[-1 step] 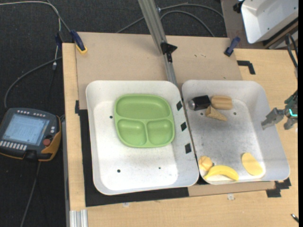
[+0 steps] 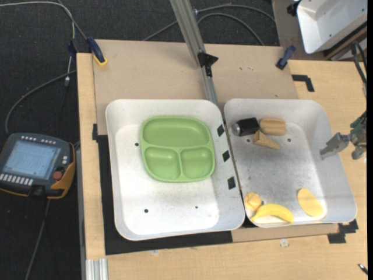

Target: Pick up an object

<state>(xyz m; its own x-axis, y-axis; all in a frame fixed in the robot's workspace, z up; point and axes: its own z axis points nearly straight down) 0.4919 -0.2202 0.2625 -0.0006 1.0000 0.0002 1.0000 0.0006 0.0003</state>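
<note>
The right bin (image 2: 341,182) holds several small objects. At its back lie a black cylinder (image 2: 246,126), a tan block (image 2: 273,126) and a tan wedge (image 2: 266,141). Along its front rim lie a banana (image 2: 273,213), a small yellow piece (image 2: 252,201) and a yellow oval (image 2: 310,202). My gripper (image 2: 338,145) reaches in from the right edge, over the right side of this bin, apart from every object. Most of the arm is cut off by the frame edge.
The left bin (image 2: 125,214) carries a green divided plate (image 2: 176,149). A metal post (image 2: 192,34) slants up from between the bins. A teach pendant (image 2: 35,165) lies off the bench at the left. Blue clamps (image 2: 97,51) hold the back edge.
</note>
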